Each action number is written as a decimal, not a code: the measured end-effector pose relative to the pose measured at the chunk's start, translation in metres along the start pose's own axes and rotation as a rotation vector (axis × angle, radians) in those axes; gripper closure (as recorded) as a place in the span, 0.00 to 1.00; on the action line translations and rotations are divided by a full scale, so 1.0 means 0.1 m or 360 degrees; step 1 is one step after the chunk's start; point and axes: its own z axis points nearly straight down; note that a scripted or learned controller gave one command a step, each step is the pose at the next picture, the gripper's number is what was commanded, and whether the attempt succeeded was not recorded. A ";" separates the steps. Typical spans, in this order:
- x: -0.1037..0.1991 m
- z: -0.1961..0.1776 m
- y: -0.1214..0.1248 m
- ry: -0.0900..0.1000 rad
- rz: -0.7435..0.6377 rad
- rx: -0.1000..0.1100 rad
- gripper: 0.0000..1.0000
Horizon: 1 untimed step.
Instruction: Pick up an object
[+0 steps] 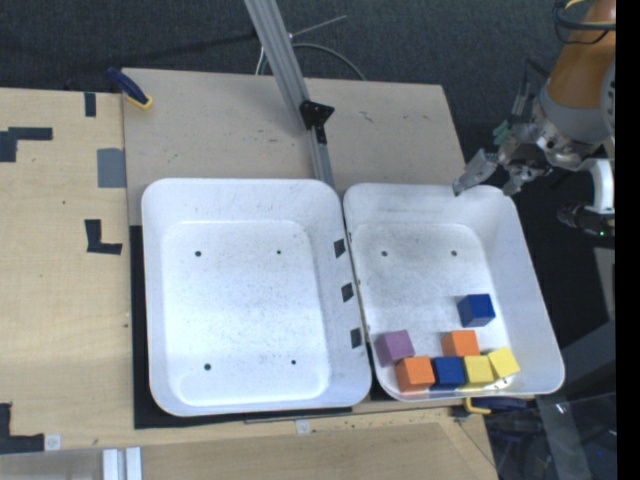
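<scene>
Several small cubes lie in the near right corner of the right bin [430, 258]: a blue cube [477, 309] stands a little apart, with a purple cube [394, 345], an orange cube [460, 343], a second orange cube [414, 372], a second blue cube [448, 370] and two yellow cubes [479, 369] clustered below it. My gripper [492, 178] hangs over the far right corner of that bin, well away from the cubes. Its fingers are open and hold nothing.
The left bin [240, 288] sits beside the right one on the bench. A slanted metal rail [285, 63] runs from the top down to the gap between the bins. A small blue and yellow tool [130, 87] lies at the bench's far left.
</scene>
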 end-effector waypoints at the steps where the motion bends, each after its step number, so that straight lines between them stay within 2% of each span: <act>1: 0.07 1.11 -0.08 0.0004 -0.0001 0.0011 0.00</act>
